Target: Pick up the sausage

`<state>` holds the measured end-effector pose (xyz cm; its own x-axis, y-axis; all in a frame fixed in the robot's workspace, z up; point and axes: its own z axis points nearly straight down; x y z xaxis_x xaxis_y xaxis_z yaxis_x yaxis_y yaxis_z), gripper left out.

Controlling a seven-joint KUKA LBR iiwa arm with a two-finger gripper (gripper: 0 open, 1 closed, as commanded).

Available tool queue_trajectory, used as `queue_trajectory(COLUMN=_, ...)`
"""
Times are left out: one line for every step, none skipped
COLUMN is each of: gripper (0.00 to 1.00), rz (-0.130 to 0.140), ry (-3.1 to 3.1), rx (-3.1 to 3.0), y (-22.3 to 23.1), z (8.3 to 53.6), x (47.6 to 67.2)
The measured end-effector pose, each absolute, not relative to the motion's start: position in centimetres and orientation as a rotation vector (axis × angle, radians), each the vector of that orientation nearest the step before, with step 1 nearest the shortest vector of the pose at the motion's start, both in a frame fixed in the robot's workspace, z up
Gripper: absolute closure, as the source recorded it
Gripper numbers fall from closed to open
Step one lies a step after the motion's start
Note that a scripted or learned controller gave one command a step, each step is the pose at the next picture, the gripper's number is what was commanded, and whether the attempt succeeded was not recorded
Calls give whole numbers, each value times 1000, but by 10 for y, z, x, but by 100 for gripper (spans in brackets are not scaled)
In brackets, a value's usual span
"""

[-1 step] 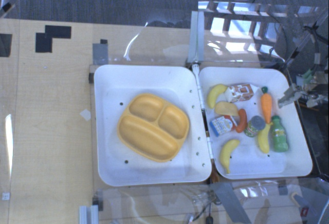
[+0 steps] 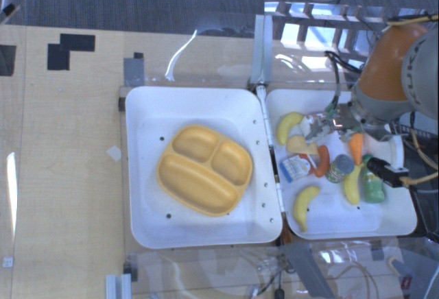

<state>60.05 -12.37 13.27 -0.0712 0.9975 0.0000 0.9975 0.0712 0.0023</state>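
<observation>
arm reaches over crowded bin as sausage lies among toy food

the grey arm with its orange band comes in from the right, its gripper (image 2: pixel 321 127) low over the upper middle of the right bin (image 2: pixel 405 222). how far the tool is open, and whether it has hold of anything, cannot be told from this slant. the sausage (image 2: pixel 322 160), a reddish-orange piece, lies just below the gripper near the bin's centre, touching a small white and blue packet (image 2: pixel 295 167) on its left and just beside a grey can (image 2: pixel 340 167) on its right. a yellow banana (image 2: pixel 288 126) rests near the bin's upper left, a second banana (image 2: pixel 304 206) near its lower edge and a third (image 2: pixel 352 184) below the can. an orange carrot (image 2: pixel 356 147) sits right of the gripper, and a green item (image 2: pixel 373 189) lies toward the right wall. in the left bin (image 2: pixel 147 222), a yellow divided plate (image 2: pixel 204 169) sits tilted at the centre.
</observation>
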Motion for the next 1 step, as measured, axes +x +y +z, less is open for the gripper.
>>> queue_trajectory(gripper=0, rz=11, ry=2501, rx=1883, y=-86, z=90, x=584)
